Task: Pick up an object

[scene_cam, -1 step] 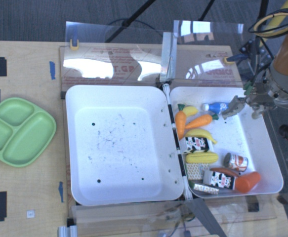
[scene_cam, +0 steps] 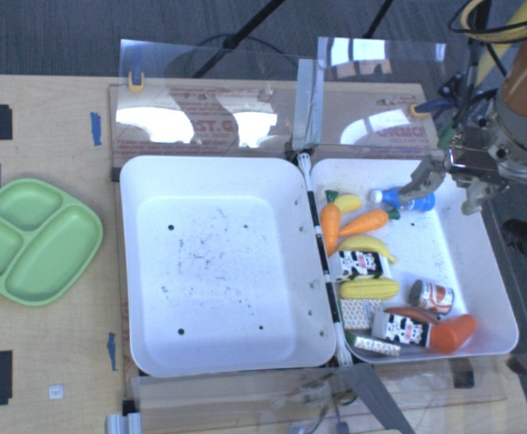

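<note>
My gripper (scene_cam: 447, 191) hangs over the far right part of the right bin (scene_cam: 494, 278), open, with nothing between its fingers. Its left finger (scene_cam: 423, 181) is just above and right of a blue-and-white bottle (scene_cam: 402, 200). Along the bin's left side lie two orange carrots (scene_cam: 331, 225) (scene_cam: 363, 221), a yellow banana (scene_cam: 369, 247), a cow-patterned carton (scene_cam: 360, 263) and a yellow corn cob (scene_cam: 369, 288). Nearer the front are a small can (scene_cam: 430, 295), a black-and-white carton (scene_cam: 402, 328) and an orange-red object (scene_cam: 451, 333).
The left bin (scene_cam: 136, 242) adjoins the right one along a central divider. A green divided plate (scene_cam: 32, 240) rests on the wooden bench at far left. Clear panels stand behind both bins. Cables and the arm's body crowd the upper right.
</note>
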Controlling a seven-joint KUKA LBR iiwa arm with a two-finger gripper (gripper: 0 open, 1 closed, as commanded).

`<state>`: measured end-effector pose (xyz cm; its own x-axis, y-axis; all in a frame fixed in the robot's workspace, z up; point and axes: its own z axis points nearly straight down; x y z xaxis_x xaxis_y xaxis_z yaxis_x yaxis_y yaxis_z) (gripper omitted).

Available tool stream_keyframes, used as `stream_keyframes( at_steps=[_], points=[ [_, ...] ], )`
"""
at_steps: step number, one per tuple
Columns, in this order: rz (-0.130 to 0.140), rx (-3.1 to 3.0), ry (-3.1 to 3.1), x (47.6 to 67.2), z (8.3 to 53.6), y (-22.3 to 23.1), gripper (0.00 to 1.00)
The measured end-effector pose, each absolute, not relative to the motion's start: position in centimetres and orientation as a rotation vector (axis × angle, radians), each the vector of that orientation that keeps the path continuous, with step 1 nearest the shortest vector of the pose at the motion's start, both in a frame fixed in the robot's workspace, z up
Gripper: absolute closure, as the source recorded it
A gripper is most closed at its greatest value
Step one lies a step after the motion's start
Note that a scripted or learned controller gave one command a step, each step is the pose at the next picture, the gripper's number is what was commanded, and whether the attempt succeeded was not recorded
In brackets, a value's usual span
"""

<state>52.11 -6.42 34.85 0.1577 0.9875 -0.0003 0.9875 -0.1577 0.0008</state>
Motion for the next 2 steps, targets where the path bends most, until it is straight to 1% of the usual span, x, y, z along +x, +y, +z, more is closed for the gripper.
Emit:
stream_keyframes(
  at_steps=[1,2],
  points=[
    [0.0,2.208,2.236,54.2,22.6,-8.2,0.0],
    [-0.001,2.191,2.254,55.3,15.2,-10.8,0.0]
  ],
)
